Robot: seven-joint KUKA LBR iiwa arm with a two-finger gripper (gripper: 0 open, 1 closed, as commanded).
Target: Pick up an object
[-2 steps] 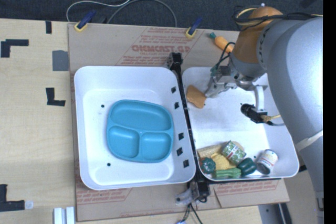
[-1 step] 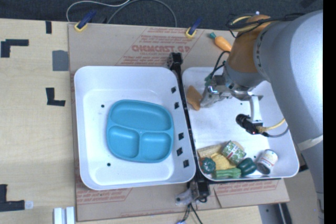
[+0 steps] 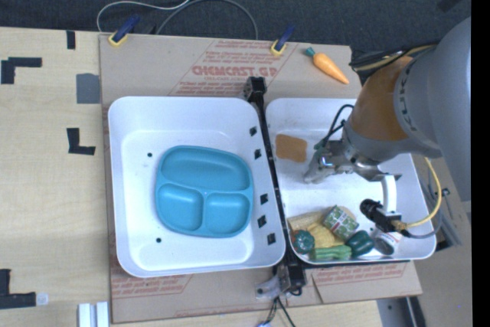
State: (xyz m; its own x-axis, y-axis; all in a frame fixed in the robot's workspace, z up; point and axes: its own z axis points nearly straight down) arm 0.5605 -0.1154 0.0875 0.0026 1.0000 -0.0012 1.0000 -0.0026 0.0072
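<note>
Metal two-finger gripper (image 3: 318, 167) low in right-hand white bin (image 3: 302, 109), jaw state impossible to tell. Near flat tan square (image 3: 291, 147); likely to slide off, too thin to grasp.

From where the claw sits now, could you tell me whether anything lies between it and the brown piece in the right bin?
Nothing visible stands between them. The claw sits in the right bin, and the brown piece lies just up and left of it on bare white floor. The pile of small items is at the bin's near edge, out of the way.
</note>
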